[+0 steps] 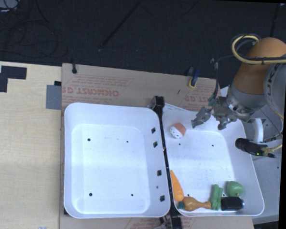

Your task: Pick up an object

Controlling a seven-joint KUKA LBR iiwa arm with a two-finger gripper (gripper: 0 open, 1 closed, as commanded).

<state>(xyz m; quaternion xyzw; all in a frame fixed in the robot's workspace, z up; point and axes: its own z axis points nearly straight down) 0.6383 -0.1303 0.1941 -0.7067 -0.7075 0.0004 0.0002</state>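
My gripper hangs over the back edge of the right bin, fingers spread open with nothing between them. A small orange-and-white object lies in the bin's back left corner, left of and slightly below the gripper, apart from it. An orange carrot lies along the bin's left wall near the front. At the front sit a tan-orange pear-shaped toy, a green ribbed piece, a round green object and a black block.
The left bin lies beside the right one, with a black divider bar between them. Both rest on a cardboard sheet. A black cylinder sticks out at the right bin's right rim. Cables loop above the arm.
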